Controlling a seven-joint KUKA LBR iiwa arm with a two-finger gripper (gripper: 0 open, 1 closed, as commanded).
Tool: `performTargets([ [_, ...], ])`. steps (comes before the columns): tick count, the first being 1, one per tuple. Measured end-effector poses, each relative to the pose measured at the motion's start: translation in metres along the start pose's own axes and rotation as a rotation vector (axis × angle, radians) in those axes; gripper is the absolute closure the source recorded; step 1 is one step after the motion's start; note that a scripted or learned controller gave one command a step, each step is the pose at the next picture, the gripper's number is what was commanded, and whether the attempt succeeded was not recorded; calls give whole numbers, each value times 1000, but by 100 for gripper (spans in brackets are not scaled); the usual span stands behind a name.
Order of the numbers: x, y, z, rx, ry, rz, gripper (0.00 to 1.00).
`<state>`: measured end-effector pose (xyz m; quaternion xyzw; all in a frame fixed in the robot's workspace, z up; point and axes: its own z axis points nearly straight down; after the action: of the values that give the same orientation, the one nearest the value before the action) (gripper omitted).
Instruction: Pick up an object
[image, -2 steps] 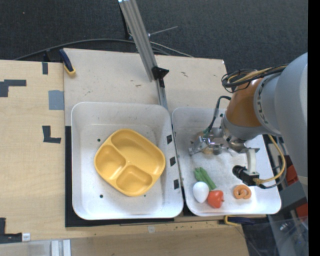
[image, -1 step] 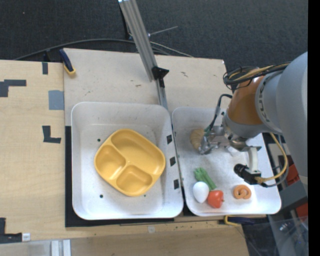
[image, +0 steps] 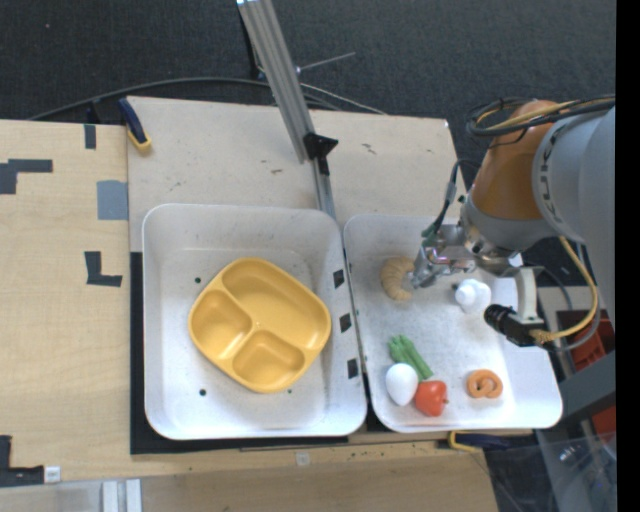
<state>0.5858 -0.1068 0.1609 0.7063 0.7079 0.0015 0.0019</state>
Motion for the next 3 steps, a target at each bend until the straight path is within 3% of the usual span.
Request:
performTargets([
  [2,0,3,-110,0,-1,1,100],
  [3,42,-3,-103,7,1,-2,100],
])
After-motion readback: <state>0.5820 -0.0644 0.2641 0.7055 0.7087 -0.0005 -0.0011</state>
